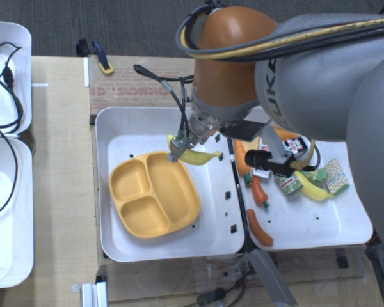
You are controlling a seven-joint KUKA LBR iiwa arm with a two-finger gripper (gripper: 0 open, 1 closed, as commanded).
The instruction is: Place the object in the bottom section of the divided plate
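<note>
The bench (57,190) is pale wood. On it sit two shallow white bins side by side, the left bin (109,184) and right bin (352,226) touching, over a cardboard sheet (141,88).

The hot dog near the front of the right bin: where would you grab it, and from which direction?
Grip the hot dog across its middle, coming straight down from above. It lies flat and alone on the bin floor, long and narrow, so fingers closing across its short width fit either side, clear of the bin wall.
</note>
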